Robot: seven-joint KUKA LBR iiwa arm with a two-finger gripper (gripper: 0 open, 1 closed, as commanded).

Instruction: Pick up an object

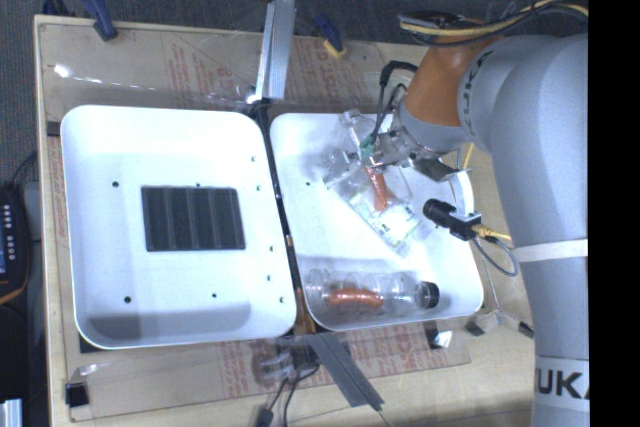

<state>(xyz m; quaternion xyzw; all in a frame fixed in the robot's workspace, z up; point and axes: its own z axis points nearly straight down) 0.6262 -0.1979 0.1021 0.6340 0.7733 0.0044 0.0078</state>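
Grey and bulky, our arm [530, 215] fills the side nearest the lens, its orange band [440, 90] leading down to the pincer [385, 150] inside the right bin [300, 175]. We cannot tell how the pincer stands, since the wrist and clear plastic hide it.

Directly beneath the pincer lies a clear plastic bottle [385, 205] with an orange strip inside, slanting away from it toward the bin's near wall. A second clear bottle [370, 295] with a dark cap lies well below the pincer, along the near wall. Far off from the pincer sits the left bin [100, 215], with a dark grille [193, 218] in its floor. Both bins rest on the worktop [150, 55].

We judge ourselves to be at the grasp itself, down at the slanted bottle, with nothing visibly lifted. Next, we would need a firm closure across the bottle's narrow width, then a straight rise. Smooth, rounded plastic could squirt out sideways, so centring matters.
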